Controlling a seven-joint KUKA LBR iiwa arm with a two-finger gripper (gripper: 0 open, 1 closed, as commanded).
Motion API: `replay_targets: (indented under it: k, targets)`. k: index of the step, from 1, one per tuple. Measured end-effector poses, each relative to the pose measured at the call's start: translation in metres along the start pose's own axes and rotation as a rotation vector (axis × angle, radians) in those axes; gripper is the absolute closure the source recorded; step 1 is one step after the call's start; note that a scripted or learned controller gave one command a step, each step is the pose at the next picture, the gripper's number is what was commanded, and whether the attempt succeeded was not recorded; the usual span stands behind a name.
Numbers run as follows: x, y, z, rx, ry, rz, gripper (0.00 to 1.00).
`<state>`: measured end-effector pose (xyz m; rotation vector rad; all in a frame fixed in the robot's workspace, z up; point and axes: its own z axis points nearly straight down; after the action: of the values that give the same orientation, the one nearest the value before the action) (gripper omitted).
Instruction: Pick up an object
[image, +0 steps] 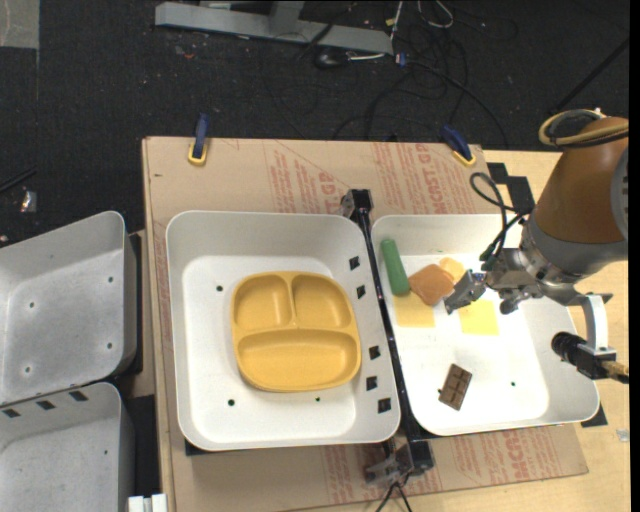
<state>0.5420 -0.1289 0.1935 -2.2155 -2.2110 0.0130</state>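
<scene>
The right bin holds several toy food items. A green cylinder lies by its left wall. Beside it are an orange-brown slice, a small yellow-orange piece and a pale yellow slab. A yellow square lies near the middle, and a brown chocolate piece nearer the front. My gripper hangs open just above the yellow square's far edge, right of the orange-brown slice, with nothing between its fingers.
The left bin holds a yellow divided plate. A black divider strip runs between the bins. The arm's grey and orange body covers the right bin's far right corner. Grey trays sit off the bench's left.
</scene>
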Motion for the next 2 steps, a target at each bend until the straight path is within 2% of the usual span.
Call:
replay_targets:
  k: [1, 2]
  targets:
    - [0.0, 0.003, -0.007, -0.013, -0.002, -0.003, 0.0]
    - [-0.004, 0.012, 0.049, -0.01, -0.002, -0.001, 0.0]
